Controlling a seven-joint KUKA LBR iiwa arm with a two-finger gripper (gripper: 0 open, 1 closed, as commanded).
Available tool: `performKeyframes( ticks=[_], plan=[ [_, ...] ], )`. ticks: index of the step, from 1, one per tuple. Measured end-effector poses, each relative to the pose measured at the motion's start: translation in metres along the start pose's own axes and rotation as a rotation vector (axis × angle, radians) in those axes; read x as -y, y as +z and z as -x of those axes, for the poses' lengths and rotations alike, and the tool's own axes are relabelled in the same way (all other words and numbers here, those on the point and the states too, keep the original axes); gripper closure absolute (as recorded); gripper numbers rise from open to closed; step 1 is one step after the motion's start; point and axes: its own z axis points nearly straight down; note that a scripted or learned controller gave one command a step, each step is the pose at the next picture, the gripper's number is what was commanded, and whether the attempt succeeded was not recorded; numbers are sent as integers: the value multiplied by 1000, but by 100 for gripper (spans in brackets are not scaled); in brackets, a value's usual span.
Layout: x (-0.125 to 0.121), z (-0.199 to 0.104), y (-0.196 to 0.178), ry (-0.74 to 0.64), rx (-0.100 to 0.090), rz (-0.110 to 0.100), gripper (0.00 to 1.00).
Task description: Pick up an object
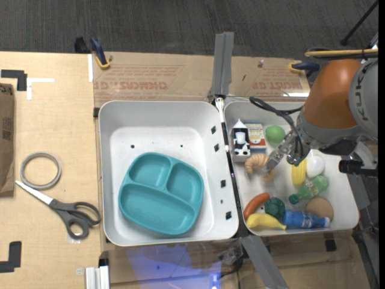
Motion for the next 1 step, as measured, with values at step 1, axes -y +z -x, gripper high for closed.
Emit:
performKeyframes(
  ticks=[1],
  plan=[
    [-71, -14, -145, 74, 1, 0, 100]
  ],
)
